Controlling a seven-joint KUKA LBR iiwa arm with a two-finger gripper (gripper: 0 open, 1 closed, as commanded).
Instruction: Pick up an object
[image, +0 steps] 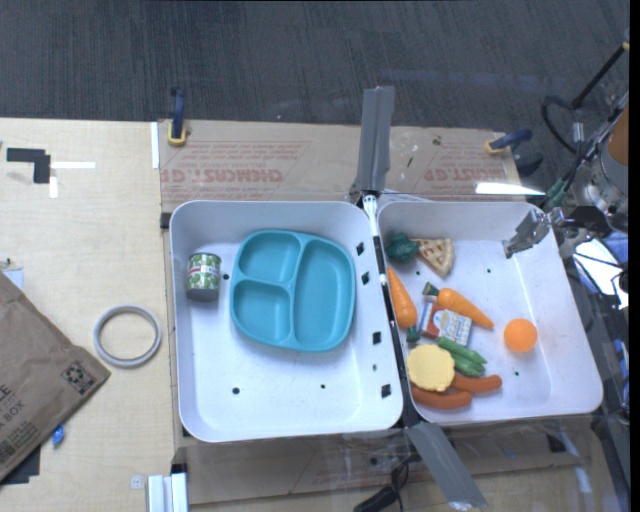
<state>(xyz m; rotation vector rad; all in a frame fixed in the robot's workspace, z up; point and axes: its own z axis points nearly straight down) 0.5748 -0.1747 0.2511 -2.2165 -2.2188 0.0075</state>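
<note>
The right bin (560, 300) holds several toy foods: two carrots (402, 298) (463, 305), an orange ball (520, 335), a yellow round piece (431, 368), a sausage (445, 398), a green vegetable (402, 246), a pizza slice (436, 255) and a small carton (452, 326). The left bin (290, 410) carries a teal divided plate (295, 290) and a small green can (203, 275). My gripper (525, 235) hangs over the right bin's far right corner, above bare floor and apart from every object. The orange ball lies nearest, below it.
A roll of tape (127, 334) and a cardboard box (40, 375) lie on the bench left of the bins. Cables and the arm (600, 160) crowd the right side. A grey divider (375, 140) runs between the bins at the back.
</note>
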